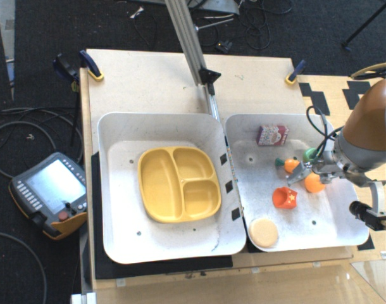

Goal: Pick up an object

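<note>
A glossy yellow three-compartment tray [179,183] is being borne by the left bin [117,170]. In the right bin [332,230] are lying a small carton [272,135], a round beige disc [264,232], an orange-red cup [283,197] and a smooth orange ball [314,183]. The gripper [305,171] is being held low beside the ball; its opening cannot be told.

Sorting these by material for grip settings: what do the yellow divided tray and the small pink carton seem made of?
The yellow divided tray looks like moulded plastic, matte to satin: uniform colour, rounded compartment walls, soft highlights. The small pink carton seems printed cardboard, judging by its boxy folded shape and graphics, though it is too small to be sure.
</note>
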`<state>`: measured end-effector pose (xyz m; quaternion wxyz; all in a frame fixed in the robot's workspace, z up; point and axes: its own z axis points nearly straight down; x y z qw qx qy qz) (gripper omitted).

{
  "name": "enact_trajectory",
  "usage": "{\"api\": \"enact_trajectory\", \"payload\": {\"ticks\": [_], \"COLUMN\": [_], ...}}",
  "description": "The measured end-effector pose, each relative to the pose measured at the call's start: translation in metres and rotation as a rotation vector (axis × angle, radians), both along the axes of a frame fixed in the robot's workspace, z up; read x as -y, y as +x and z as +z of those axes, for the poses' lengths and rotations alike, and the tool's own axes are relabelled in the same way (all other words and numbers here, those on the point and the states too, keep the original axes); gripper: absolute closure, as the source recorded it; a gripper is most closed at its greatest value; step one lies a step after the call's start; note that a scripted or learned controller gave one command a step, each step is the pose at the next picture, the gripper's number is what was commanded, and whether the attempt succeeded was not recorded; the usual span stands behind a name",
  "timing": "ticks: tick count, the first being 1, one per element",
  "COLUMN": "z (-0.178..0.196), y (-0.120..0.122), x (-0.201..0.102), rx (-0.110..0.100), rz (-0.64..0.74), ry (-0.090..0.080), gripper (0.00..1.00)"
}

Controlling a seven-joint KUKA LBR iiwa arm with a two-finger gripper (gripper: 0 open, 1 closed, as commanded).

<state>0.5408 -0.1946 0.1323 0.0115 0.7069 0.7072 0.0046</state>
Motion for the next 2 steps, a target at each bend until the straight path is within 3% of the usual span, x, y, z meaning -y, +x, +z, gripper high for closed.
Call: {"api": "enact_trajectory", "payload": {"ticks": [1, 2], "z": [0.008, 0.051], "y": [0.000, 0.000], "x": [0.000, -0.001], "rx": [0.000, -0.018], "rz": [0.001, 0.002], "ry": [0.000, 0.008], "gripper": [1.00, 1.00]}}
